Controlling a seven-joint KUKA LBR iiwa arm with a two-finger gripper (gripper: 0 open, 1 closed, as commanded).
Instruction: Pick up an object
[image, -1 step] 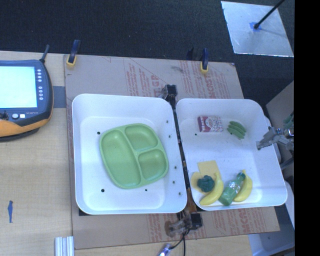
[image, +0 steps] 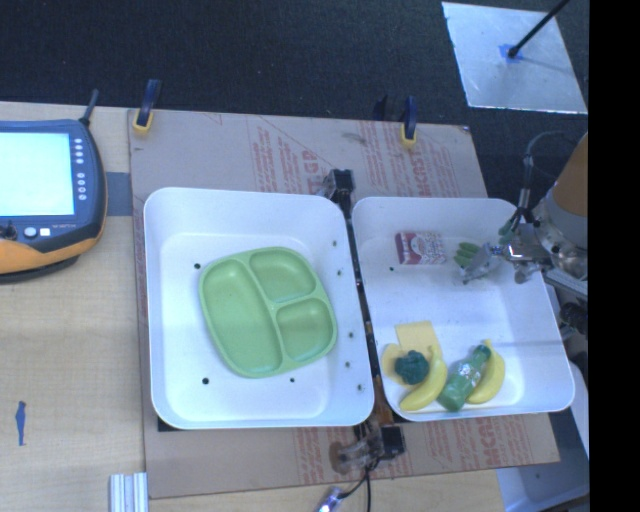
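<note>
Right bin (image: 520, 300): claw (image: 478, 262) clamped on green object (image: 467, 253), long axis roughly left-right.

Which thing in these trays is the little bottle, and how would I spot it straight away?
Look in the right-hand white bin, at its near edge, where several things huddle together. The green bottle lies there tilted, across the yellow banana. Unlike the dark teal lump and flat yellow square beside it, it is long, see-through green and capped.
</note>
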